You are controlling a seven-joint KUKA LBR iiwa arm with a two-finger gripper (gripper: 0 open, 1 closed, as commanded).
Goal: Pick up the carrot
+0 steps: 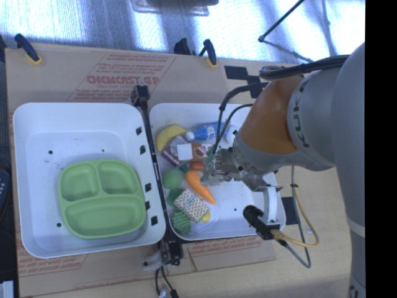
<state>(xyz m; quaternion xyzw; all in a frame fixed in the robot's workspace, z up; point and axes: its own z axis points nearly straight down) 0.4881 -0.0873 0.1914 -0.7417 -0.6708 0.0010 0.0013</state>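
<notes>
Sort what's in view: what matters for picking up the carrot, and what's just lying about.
Job: carrot, gripper, right bin.
Lying about: banana, green divided plate, left bin, blue-capped bottle, checkered block.

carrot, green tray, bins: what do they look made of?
Carrot: likely moulded plastic toy; uniform orange, smooth, slight sheen.
Green tray: probably matte plastic; single pale green, rounded moulded compartments.
Bins: look like thin formed white plastic; rounded corners, soft gloss, though coated metal can't be ruled out.
</notes>
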